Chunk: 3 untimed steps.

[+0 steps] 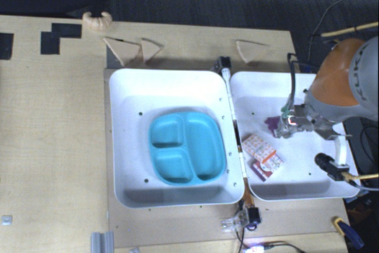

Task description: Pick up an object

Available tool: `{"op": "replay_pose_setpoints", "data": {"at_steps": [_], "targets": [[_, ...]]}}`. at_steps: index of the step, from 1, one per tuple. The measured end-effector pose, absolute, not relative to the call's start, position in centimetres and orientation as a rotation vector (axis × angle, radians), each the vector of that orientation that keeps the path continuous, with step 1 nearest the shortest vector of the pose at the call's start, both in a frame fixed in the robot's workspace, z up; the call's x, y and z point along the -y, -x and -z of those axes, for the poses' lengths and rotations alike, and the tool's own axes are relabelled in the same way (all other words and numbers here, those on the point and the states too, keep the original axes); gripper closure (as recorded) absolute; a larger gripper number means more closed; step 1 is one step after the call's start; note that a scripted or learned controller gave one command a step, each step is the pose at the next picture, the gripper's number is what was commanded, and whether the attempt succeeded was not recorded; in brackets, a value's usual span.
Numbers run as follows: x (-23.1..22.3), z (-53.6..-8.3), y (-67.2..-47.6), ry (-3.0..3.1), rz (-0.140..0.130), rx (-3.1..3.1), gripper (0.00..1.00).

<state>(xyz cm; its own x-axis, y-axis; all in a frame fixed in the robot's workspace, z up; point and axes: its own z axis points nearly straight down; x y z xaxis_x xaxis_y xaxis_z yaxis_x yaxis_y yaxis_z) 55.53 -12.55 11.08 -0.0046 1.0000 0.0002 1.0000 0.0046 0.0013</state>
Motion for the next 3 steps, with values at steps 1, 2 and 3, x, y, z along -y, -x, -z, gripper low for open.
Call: {"op": "replay_pose_setpoints", "data": {"at_steps": [1, 2, 3], "targets": [[20.2, -15.3, -53.0, -2.216, -0.002, -2.221, 1.0], [18.3, -22.2, -61.2, -2.212, -0.006, -2.224, 1.0], [18.3, -22.1, -61.2, -2.212, -0.003, -2.225, 0.0]]}}
